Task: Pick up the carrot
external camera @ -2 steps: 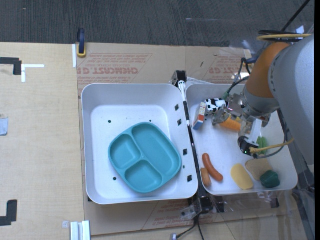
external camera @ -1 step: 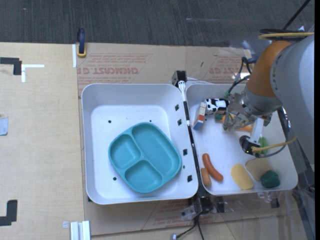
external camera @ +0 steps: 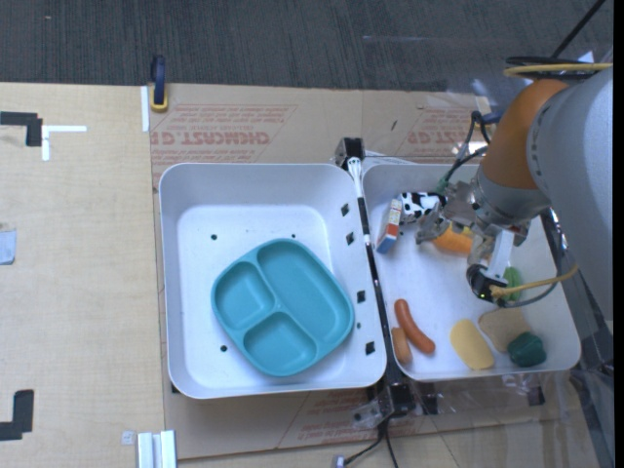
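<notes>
**A:** Orange, partly covered: what is the shape under the wrist in the right bin (external camera: 561,354)?

**B:** That is the carrot (external camera: 452,242), lying near the bin's far edge, toward its middle. The gripper (external camera: 436,226) sits over its left end, and the grey arm (external camera: 575,144) with its orange band hides much of the bin's far right corner. Whether the fingers are apart, together or clamped on the carrot cannot be told; the dark parts there blur into one another.

**A:** What else is hard to read in that bin?

**B:** A black-and-white cow-patterned toy (external camera: 420,204) lies just left of the gripper, touching or nearly touching it. A small blue-and-white carton (external camera: 389,224) stands beside the bin's left wall. A green item (external camera: 512,280) is mostly hidden by cables below the wrist; its kind cannot be made out.

**A:** And along the near edge?

**B:** Two sausages (external camera: 412,328) by the near left corner, one of them half cut off by the wall; a yellow oval piece (external camera: 472,345); a pale beige piece (external camera: 503,329) just beside it; and a dark green lump (external camera: 526,349) in the near right corner.

**A:** The left bin (external camera: 185,261)?

**B:** It holds a teal divided plate (external camera: 283,306), three compartments, tilted toward the near right corner.

**A:** Surface and surroundings?

**B:** The bins rest on brown cardboard (external camera: 224,130) with red printing, on a light wooden bench (external camera: 73,291). Dark carpet (external camera: 244,22) runs along the far side. A blue-and-yellow clamp (external camera: 158,84) grips the cardboard's far left corner.
</notes>
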### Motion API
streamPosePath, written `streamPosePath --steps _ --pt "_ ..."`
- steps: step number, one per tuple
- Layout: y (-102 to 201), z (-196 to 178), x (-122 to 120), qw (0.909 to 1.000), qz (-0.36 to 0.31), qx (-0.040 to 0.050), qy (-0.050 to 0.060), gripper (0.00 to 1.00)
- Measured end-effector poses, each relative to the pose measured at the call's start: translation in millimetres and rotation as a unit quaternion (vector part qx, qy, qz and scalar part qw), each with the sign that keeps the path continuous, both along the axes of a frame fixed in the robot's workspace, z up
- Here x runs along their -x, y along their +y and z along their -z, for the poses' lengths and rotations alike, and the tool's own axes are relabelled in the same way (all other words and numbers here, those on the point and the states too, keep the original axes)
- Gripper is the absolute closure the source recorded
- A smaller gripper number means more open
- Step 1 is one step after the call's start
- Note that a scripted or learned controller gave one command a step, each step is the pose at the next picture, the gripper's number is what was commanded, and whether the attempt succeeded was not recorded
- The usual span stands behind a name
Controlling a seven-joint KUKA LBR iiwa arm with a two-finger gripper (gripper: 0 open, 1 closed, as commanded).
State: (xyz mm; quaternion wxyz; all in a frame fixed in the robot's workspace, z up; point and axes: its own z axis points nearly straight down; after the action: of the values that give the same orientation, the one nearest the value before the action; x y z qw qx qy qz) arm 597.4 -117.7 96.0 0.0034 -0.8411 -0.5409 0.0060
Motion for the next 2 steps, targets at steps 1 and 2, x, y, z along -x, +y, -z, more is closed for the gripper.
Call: streamPosePath --steps 1,2 --pt "-0.1 -6.8 0.4 1.0 -0.004 0.0008 0.002 1.0" --pt "0.1 -6.7 0.4 1.0 -0.003 0.0008 0.003 0.0"
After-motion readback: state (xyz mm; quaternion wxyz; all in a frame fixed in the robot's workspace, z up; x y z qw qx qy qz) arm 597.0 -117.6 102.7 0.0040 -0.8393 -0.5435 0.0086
